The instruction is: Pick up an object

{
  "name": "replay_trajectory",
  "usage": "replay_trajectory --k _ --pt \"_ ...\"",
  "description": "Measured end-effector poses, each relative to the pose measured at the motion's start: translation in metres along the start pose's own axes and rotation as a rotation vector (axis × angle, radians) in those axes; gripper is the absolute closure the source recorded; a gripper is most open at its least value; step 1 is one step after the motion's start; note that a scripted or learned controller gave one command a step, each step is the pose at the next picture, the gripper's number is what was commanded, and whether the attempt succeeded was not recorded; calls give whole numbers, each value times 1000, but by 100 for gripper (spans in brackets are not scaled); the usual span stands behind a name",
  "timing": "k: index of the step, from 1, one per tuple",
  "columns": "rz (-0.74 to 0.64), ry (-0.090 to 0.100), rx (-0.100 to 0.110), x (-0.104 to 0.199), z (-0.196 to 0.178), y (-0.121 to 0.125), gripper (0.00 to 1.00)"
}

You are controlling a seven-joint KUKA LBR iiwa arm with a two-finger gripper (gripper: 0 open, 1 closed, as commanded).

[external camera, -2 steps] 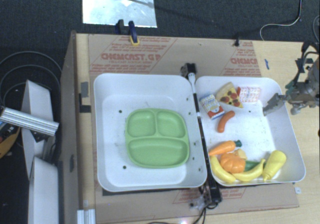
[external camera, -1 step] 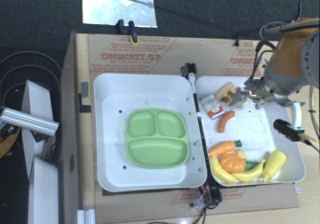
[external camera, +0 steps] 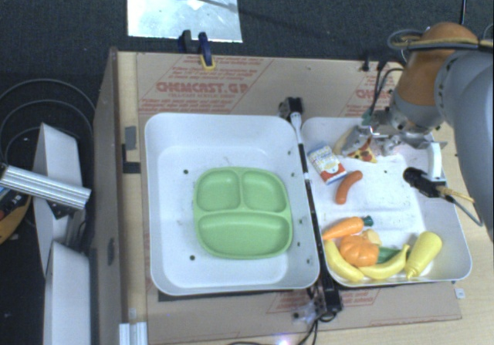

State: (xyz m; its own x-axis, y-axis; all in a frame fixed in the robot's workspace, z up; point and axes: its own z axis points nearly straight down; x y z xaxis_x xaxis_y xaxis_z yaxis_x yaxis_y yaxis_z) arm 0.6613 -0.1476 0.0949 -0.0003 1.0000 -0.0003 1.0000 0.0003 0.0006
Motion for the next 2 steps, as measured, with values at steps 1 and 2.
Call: replay_trajectory --k 1,2 --pt "0 1 3 24 11 -44 0" --pt "2 2 30 34 13 -3 0"
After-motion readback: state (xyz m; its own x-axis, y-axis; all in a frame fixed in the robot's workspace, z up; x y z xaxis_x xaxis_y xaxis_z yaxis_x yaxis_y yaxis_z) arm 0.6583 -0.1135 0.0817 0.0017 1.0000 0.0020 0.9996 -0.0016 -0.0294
